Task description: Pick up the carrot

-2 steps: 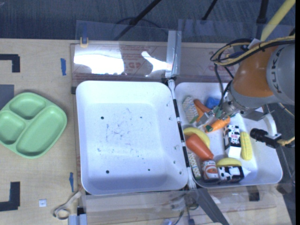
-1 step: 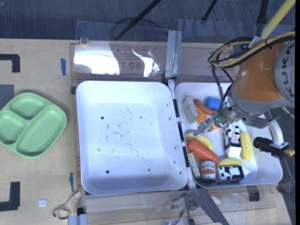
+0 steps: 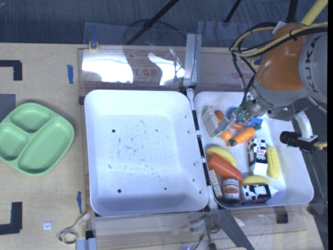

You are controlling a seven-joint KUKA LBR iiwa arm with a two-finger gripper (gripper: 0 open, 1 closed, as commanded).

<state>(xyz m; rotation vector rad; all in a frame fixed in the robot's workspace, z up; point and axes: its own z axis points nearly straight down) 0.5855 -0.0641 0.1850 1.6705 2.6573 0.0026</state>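
The carrot (image 3: 244,135) is a small orange toy with a green leafy end. It lies at a slant in the upper middle of the right bin (image 3: 296,184). My gripper (image 3: 241,113) hangs low over the bin's back part, just above and slightly left of the carrot, among a cluster of small items. The arm's orange band and grey wrist hide the bin's far right corner. Nothing shows as lifted off the bin floor.
Around the carrot lie a striped packet (image 3: 210,121), small orange pieces (image 3: 227,135), a banana (image 3: 220,153), a long red-orange vegetable (image 3: 225,166), a corn cob (image 3: 272,161), a can (image 3: 231,188) and cow-patterned boxes (image 3: 257,151). The left bin (image 3: 104,191) adjoins. A green divided plate (image 3: 34,138) sits far left.
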